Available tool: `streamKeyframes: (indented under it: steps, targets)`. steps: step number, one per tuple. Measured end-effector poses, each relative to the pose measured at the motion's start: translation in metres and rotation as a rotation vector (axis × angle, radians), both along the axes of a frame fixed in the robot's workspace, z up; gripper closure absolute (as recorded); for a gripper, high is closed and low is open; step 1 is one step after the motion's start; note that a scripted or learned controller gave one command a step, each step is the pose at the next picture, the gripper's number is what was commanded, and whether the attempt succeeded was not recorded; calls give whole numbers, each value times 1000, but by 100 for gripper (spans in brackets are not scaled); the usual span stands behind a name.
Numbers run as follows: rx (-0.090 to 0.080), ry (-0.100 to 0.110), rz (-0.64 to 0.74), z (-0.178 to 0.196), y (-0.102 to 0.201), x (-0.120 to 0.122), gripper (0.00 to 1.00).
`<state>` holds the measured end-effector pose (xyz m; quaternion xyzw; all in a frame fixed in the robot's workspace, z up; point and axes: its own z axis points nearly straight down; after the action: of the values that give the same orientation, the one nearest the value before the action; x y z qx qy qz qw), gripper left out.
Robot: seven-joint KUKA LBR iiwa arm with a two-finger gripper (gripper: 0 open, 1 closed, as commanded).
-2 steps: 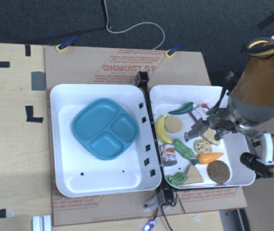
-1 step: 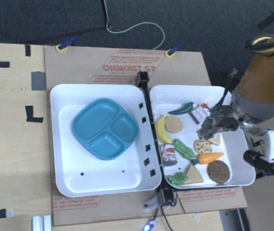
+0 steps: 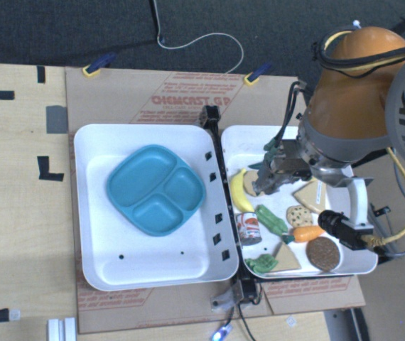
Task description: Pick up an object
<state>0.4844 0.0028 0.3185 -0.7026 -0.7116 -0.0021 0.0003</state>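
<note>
Camera view: gripper [image 3: 268,177] low over the upper part of the right bin [image 3: 241,139], just beside the banana [image 3: 240,192]; fingers dark against dark housing, gap between them impossible to judge. Nothing visibly held. Candidate objects all crowded in that bin: curved yellow banana, small printed can [image 3: 249,228], green pepper-like piece [image 3: 272,219], orange carrot [image 3: 307,234], speckled cracker [image 3: 298,215], round brown cookie [image 3: 323,253], pale wedge [image 3: 310,193]. Mostly smooth, glossy plastic toys, rounded or flat. Likely troubles: slipping off the banana's slick curve, pinching two neighbours at once, or closing on the bin floor. Left bin [image 3: 92,190] carrying a matte blue divided plate [image 3: 156,189], well apart.
</note>
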Motion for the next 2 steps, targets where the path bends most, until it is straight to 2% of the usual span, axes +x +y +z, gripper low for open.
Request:
streamKeyframes:
  steps: [1, 2]
  targets:
    - [-3, 5, -9, 8, -5, -1, 100]
    - [-5, 9, -12, -56, -5, 74, 100]
